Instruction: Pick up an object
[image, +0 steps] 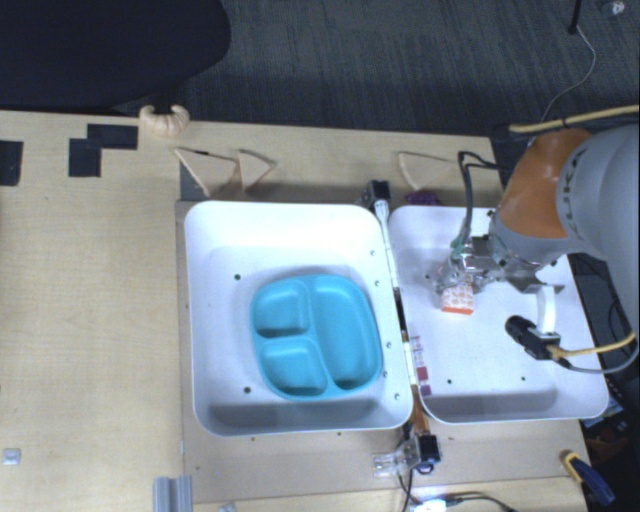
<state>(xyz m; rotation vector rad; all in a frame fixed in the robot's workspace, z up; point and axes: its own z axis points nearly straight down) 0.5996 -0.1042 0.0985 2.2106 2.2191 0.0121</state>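
Observation:
In the right bin (500, 400) lies a small white packet with a red lower edge (457, 299), near the bin's upper left. My gripper (468, 272) is directly over the packet's upper end, touching it or just above it. The grey arm with its orange band (540, 190) comes in from the right and hides the bin's upper right part. In the left bin (215, 300) sits a blue divided plate (315, 335) with three compartments.
A black plug-like piece on a yellow cable (530, 336) hangs over the right bin, right of the packet. A purple item (425, 199) peeks from behind the right bin's back rim. A thin divider strip (398, 300) runs between the bins.

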